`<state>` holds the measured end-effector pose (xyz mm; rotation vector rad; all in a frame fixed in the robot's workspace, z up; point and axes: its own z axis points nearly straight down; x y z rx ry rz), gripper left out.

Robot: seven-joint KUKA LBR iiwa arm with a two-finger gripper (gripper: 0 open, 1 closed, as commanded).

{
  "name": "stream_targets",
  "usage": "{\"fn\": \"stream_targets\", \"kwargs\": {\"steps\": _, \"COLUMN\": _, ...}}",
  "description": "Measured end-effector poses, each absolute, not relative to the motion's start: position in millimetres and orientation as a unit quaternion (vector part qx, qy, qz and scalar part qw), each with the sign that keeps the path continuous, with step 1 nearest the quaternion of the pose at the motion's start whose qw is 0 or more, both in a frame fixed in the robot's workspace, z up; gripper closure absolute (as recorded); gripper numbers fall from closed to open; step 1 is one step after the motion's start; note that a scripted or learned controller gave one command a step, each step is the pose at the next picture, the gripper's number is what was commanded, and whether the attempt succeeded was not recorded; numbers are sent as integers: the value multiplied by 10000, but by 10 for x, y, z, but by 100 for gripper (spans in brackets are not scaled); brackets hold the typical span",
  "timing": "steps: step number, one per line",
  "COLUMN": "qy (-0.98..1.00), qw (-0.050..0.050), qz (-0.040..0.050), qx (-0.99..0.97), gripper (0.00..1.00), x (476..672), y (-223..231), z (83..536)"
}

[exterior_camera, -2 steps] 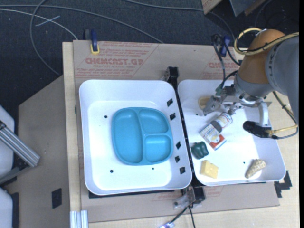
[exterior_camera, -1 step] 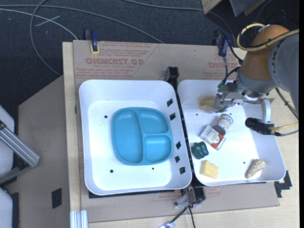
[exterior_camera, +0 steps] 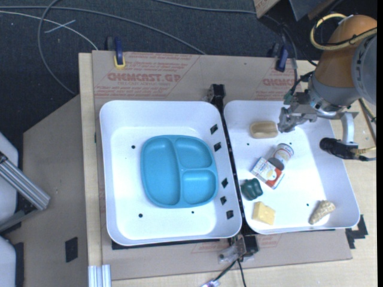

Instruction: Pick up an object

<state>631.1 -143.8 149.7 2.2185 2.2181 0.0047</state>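
In the right bin point(exterior_camera: 335, 178) lie a tan bread-like piece point(exterior_camera: 263, 129), a small can with a red and white label point(exterior_camera: 274, 164), a dark green object point(exterior_camera: 252, 188), a yellow cheese-like block point(exterior_camera: 264, 213) and a beige lumpy piece point(exterior_camera: 322, 211). My gripper point(exterior_camera: 288, 124) hangs over the bin's far part, just right of the tan piece, pointing down. Nothing shows between its fingers.
The left bin point(exterior_camera: 119, 160) holds a blue divided plate point(exterior_camera: 179, 170). A black divider with clips point(exterior_camera: 224, 160) runs between the bins. Blue clamps point(exterior_camera: 119, 51) grip the board's far edge. Cables lie on the dark floor behind.
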Motion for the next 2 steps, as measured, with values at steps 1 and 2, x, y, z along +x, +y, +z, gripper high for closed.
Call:
{"fn": "stream_targets", "kwargs": {"steps": 1, "qy": 7074, "qw": 39, "qz": 24, "qx": 7068, "gripper": 100, "x": 6326, "y": -1476, "z": 2150}}
{"fn": "stream_targets", "kwargs": {"steps": 2, "qy": 7073, "qw": 14, "qz": 10, "qx": 7069, "gripper": 100, "x": 6334, "y": -1476, "z": 2230}}
